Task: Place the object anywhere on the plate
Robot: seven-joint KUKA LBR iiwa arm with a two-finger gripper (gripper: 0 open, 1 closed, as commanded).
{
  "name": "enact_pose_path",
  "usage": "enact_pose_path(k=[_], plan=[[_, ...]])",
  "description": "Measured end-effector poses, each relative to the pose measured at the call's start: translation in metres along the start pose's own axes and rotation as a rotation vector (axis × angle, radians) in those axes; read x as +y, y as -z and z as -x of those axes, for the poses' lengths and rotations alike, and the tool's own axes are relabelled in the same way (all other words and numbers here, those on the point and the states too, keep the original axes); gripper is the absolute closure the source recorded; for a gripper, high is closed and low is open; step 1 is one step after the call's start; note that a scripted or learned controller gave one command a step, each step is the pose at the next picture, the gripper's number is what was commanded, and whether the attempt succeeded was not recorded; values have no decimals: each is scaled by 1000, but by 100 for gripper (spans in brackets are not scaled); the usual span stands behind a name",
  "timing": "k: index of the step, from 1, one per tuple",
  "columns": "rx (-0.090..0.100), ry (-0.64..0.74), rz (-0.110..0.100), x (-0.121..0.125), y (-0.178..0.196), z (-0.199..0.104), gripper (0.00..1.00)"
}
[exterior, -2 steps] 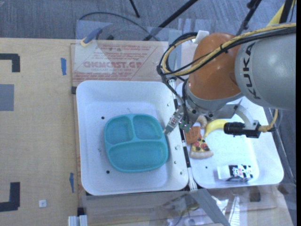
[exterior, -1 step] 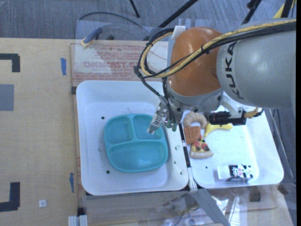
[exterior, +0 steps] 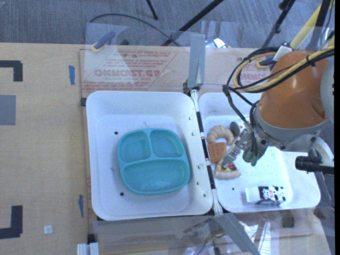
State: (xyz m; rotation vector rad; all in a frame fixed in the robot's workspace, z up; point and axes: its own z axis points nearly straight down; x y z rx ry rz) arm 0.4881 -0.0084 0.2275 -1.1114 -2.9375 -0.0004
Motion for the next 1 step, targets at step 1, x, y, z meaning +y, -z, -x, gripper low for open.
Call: enact_pose_path(k=[1], plan=[[-6,384,4,68,51,-17,100]])
